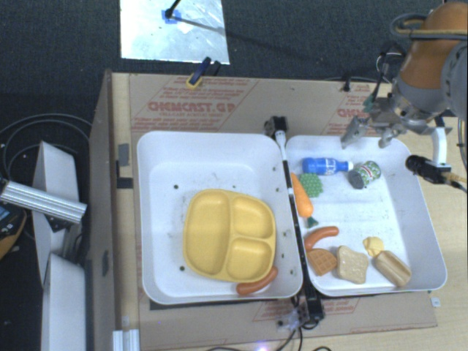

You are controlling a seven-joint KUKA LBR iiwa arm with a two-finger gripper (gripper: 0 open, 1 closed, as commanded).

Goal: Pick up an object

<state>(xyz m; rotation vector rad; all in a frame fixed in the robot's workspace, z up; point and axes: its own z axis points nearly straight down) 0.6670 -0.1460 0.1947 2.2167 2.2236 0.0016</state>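
Overhead, the claw (374, 131) hangs with fingers spread and nothing between them at the far rim of the right bin (428, 232). Just below it lie a small can (365, 173) and, leftward, a blue bottle (326, 166) lying crosswise.

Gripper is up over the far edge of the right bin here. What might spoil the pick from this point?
1. The gripper hangs above the bin's far rim, so a straight descent may strike it.
2. The blue bottle and small can lie on their sides and could roll away.
3. The carrot rests against the divider between the bins, leaving little room there.
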